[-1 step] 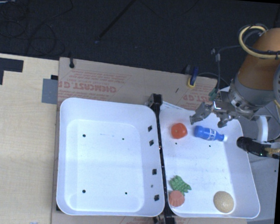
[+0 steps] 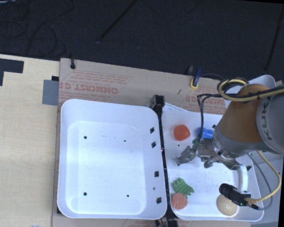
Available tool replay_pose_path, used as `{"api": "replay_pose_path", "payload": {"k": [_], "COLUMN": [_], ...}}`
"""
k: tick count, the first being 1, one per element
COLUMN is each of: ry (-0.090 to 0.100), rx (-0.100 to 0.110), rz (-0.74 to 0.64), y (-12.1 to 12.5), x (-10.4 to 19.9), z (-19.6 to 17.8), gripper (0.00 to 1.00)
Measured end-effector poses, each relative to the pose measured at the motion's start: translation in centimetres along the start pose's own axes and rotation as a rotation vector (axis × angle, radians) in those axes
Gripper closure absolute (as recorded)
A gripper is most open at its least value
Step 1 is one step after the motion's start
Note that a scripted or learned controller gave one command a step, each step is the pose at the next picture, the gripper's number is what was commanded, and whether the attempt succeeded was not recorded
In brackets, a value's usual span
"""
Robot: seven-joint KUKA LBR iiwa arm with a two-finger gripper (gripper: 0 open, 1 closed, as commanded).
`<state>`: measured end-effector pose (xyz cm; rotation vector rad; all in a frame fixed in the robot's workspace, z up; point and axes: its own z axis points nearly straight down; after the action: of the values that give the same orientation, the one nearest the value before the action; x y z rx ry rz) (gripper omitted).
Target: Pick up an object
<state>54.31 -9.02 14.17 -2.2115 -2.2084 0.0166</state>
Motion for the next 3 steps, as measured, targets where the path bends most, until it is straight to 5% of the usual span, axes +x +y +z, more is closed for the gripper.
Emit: {"api": "replay_pose_path", "payload": {"k": [1,2,3], "ry": [-0.003,-0.008,0.000], "rx": [-0.014,-0.016,-0.014], "rz": [0.002,0.004,-0.006], "y": [-0.1,-1.2,-1.0], "x": [-2.6,-9.6,-3.7], "z": [5.7,5.4,5.5], "gripper": [0.00,0.00,0.00]}}
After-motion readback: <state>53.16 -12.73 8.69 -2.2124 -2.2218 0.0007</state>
